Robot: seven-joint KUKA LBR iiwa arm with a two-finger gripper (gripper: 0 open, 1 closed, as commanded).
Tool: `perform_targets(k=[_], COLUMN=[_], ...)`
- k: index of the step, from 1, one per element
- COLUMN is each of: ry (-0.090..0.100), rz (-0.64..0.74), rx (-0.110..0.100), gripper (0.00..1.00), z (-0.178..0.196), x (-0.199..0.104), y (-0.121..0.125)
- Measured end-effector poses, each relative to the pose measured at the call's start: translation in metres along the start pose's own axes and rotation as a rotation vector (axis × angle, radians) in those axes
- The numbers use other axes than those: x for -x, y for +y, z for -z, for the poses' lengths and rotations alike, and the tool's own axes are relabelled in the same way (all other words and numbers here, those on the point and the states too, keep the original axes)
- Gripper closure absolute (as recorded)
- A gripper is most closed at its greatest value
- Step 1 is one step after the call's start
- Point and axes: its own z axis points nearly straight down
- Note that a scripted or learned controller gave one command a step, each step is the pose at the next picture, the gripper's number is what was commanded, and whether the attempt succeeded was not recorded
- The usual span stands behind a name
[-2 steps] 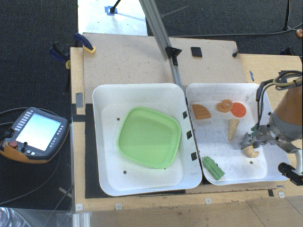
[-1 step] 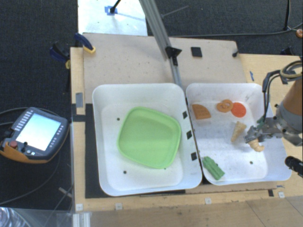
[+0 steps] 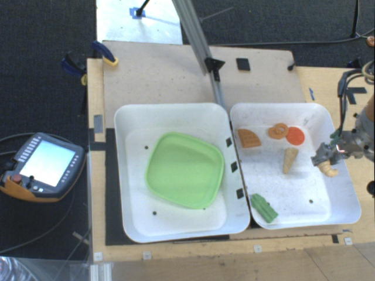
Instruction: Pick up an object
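Robotics lab: teach pendant (image 3: 41, 167) on dark carpet left of the bench (image 3: 176, 81), clamps (image 3: 105, 52) at bench's far-left corner, cables behind it, two white bins (image 3: 132, 215) on top.

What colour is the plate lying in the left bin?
Light green, plain with no pattern. The plate shows clearly in the camera view, lying in the left bin.

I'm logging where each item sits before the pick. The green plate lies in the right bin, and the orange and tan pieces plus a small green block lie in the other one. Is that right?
Not quite. The camera view shows the green plate in the left bin. The orange and tan pieces and the small green block lie in the other, right bin.
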Motion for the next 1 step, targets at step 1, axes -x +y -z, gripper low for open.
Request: perform_targets(k=[1], ry=[0.001], rz=[0.000], rx=[-0.005], gripper=[1.00], z=[0.0126], x=[0.0000], y=[0.0004])
